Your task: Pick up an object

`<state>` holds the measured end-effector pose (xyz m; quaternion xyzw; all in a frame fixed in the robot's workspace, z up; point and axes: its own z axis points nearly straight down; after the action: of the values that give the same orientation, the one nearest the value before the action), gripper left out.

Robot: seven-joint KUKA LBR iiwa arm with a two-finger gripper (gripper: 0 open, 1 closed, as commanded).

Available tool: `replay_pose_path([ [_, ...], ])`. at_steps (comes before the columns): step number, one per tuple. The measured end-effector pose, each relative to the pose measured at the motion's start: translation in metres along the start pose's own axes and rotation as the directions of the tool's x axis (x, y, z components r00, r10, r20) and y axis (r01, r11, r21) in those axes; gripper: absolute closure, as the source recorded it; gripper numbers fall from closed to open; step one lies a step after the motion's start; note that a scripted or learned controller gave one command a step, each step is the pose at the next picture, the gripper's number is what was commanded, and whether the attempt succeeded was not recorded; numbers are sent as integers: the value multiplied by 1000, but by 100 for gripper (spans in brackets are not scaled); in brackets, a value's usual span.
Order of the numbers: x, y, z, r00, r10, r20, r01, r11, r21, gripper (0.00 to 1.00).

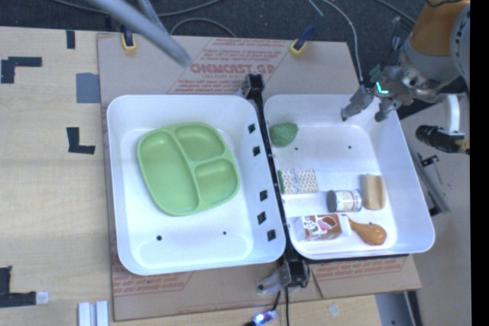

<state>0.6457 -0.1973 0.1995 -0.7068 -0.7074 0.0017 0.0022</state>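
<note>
The gripper [367,108] hung over the far right corner of the right bin [397,156], its two dark fingers [353,106] spread apart with nothing between them. Inside that bin, well apart from the fingers, lay a rounded green lump [283,134] by the left wall, a flat patterned packet [298,181], a small jar [345,201] on its side, a tan roll [373,191] touching the jar, a brown-and-white pouch [323,226], and an orange drumstick shape [367,231]. No label there could be read. The left bin [130,240] held a smooth green divided plate [188,168]. Behind the bins, red print on the cardboard [229,65] read "CHEMCAST GP".
</note>
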Motion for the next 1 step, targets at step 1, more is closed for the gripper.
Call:
replay_pose_path([
  [1, 0, 1, -2, 1000, -1, 1, 1, 1000, -3, 0],
])
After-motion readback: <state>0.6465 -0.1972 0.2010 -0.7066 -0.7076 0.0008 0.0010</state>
